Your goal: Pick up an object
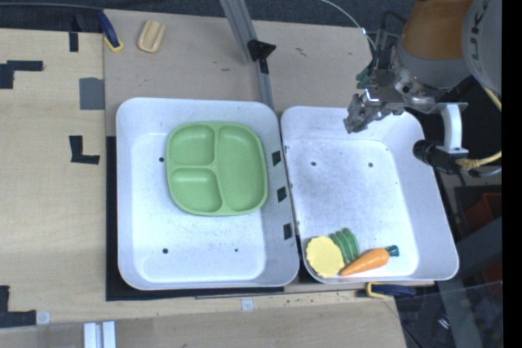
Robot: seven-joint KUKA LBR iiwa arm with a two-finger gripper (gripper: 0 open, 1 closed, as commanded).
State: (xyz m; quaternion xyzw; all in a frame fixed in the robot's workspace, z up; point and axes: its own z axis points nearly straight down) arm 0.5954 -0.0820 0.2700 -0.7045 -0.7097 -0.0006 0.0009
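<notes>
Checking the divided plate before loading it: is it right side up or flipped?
Right side up: the green plate in the left bin shows three open compartments facing up.

Plate (217, 168) in left bin (130, 200); carrot (364, 261) in right bin (424, 216).

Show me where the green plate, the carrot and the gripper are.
green plate (217, 168): camera view, on the middle dividers.
carrot (364, 261): camera view, middle of its orange body.
gripper (356, 121): camera view, at its fingertips.
</notes>
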